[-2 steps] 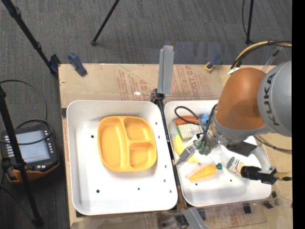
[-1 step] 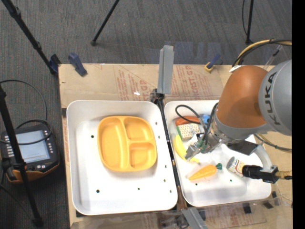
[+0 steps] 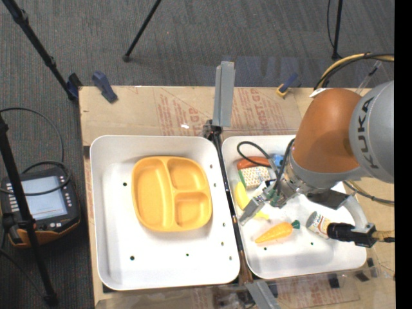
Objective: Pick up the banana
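Observation:
The banana (image 3: 241, 196) is yellow and lies near the left wall of the right bin (image 3: 302, 262), running from upper left to lower right. My gripper (image 3: 250, 211) reaches down and to the left from the orange-banded wrist and sits right over the banana's lower end, hiding part of it. A small yellow piece of banana shows just right of the gripper's tip. Whether the gripper touches the banana cannot be made out.
In the right bin lie an orange toy carrot (image 3: 275, 232), a small bottle (image 3: 327, 226), a red-orange box (image 3: 255, 170) and a black cable loop (image 3: 247, 149). The left bin (image 3: 109, 250) holds a yellow divided plate (image 3: 172, 193).

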